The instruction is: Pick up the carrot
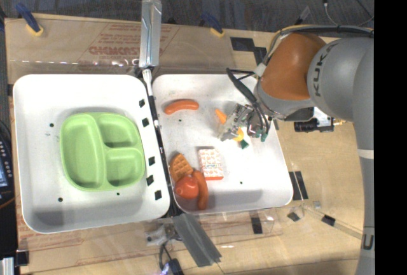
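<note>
A: Near edge of the right bin (280, 191): a red-orange toy cluster (189, 188), then a small carton (211, 163).

B: Farther in, the carrot (220, 116) lies just beside the gripper (236, 127); a misaligned descent risks nudging it away or catching the sausage (182, 105).

White letters "KU" stand on the grey robot arm (337, 76), just beside its orange band (289, 67); the red print on the clear plastic sheet (114, 44) is unreadable.
</note>
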Robot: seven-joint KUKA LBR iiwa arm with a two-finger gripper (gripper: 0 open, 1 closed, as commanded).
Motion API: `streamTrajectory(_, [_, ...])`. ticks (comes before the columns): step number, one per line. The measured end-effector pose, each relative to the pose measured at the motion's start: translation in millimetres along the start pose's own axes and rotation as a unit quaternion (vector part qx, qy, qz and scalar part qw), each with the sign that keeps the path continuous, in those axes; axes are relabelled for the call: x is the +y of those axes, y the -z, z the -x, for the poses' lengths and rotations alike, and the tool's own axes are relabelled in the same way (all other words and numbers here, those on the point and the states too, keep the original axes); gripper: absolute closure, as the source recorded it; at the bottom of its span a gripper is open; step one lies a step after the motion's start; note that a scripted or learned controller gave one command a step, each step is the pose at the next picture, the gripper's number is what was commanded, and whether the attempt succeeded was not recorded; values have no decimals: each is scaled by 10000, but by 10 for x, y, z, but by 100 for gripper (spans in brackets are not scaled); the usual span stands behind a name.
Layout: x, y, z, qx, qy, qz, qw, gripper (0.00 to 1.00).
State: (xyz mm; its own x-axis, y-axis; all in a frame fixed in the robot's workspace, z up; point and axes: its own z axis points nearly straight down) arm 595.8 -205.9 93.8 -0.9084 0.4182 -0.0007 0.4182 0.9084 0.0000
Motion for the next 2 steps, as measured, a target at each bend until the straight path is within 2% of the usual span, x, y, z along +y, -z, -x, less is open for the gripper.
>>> streamTrajectory(1, [140, -2, 398, -13, -1748, 2, 9846, 100])
streamTrajectory(2, [704, 912, 295, -9, -3498, 5, 9368, 100])
